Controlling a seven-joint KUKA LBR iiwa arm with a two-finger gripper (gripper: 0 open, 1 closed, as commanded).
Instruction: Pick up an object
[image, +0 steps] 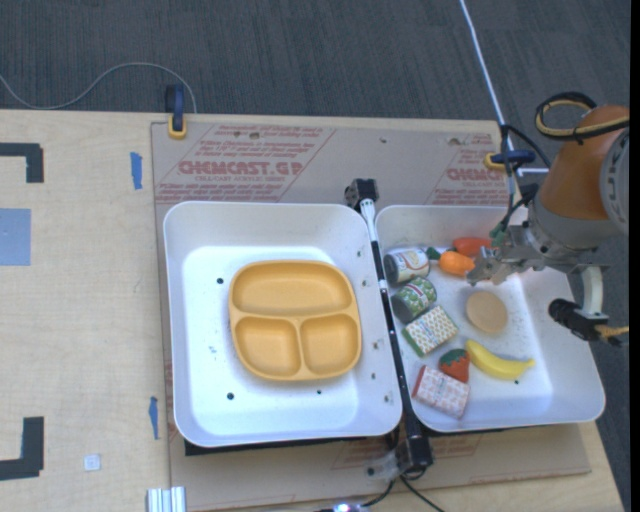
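Dark grey carpet surrounds the pale wooden bench (80, 330), which carries a brown cardboard sheet with red print (250, 165) and, on top of it, two shallow white bins side by side. Within the left white bin (190, 330) lies a yellow plastic plate with three compartments (295, 320), flat and near the middle.

My grey arm with its orange band (590, 170) reaches in from the right over the right white bin (570, 390). My jaws (490, 262) sit low over the upper part of that bin, just beside a small orange fruit (456, 262) and above a round tan disc (487, 312). Whether they are open or closed I cannot tell from this slant, and I see nothing between them.

Along that bin's left wall stand a small white can with a green label (407, 264) and, just below it, a dark green patterned can (416, 296). Beneath those lies a green and white patterned box (430, 329), tilted. Further toward the front edge rest a red strawberry-like piece with a green top (456, 364), a red and white patterned box (441, 391) and a yellow banana (498, 360), curved and close to the strawberry piece.

A black clamp (361, 190) sits at the top where the two bins meet.
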